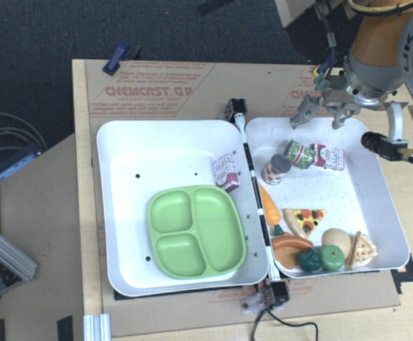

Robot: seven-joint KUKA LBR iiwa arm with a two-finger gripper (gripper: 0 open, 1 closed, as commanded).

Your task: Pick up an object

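Hovering my gripper [319,113] over the right bin's [394,219] far edge, jaws spread and holding nothing. Nearest target, the pouch [315,155], lies just below beside a can [276,169]. I fear descending here clips the rim or nudges the can.

We see two white bins side by side on a brown board. The left bin [117,190] has a green plate [194,231] with three parts, low in the middle of the frame. A small red and white packet [225,172] leans by that bin's right wall.

The right bin [384,190] has toy food. A little can [277,169] and a green and red pouch [313,155] lie near its top. An orange carrot [269,206] lies along its left wall. A pizza slice [305,219] sits below the can.

The gripper [318,116] hangs over the top edge of the right bin, in the upper right of the frame. Its two fingers are spread apart with nothing between them.
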